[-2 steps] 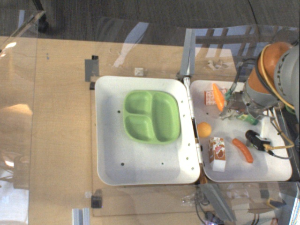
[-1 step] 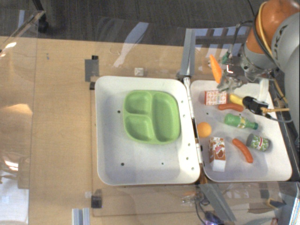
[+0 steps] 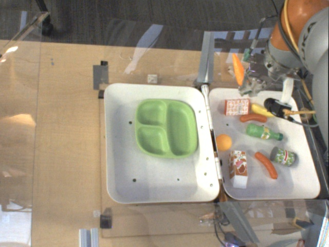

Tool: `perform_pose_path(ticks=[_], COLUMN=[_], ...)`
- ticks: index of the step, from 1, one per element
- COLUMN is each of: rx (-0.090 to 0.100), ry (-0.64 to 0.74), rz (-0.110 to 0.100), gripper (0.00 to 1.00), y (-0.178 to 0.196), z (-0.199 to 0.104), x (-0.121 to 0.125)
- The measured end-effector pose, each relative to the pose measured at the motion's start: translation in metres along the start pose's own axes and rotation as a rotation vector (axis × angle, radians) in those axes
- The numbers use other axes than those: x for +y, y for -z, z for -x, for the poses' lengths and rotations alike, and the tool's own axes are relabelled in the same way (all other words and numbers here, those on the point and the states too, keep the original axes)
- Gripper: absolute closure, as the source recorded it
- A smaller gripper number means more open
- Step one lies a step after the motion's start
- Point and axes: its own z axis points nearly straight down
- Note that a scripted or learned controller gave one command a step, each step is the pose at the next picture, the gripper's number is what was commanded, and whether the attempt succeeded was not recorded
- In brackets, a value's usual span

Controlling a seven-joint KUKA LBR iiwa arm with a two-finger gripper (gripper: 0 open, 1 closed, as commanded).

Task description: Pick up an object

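My gripper (image 3: 245,85) hangs over the far left corner of the right bin (image 3: 308,189). An orange carrot (image 3: 237,69) stands nearly upright in the air above the bin's far rim. Its lower end sits between the gripper's fingers, so the gripper is shut on it. Below in the right bin lie a small red and white box (image 3: 236,107), a yellow piece (image 3: 261,109), a red sausage (image 3: 253,118) and a green bottle (image 3: 263,133).
Nearer the front of the right bin are an orange ball (image 3: 223,142), a red and white carton (image 3: 238,168), a second red sausage (image 3: 266,164) and a green can (image 3: 282,157). The left bin (image 3: 123,179) holds a green divided plate (image 3: 167,127).
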Motion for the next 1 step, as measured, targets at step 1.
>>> perform_pose_path(ticks=[1], rx=[-0.001], ry=[0.035], rz=[-0.001], gripper=[1.00], y=[-0.0004], z=[0.0069], x=[0.0014])
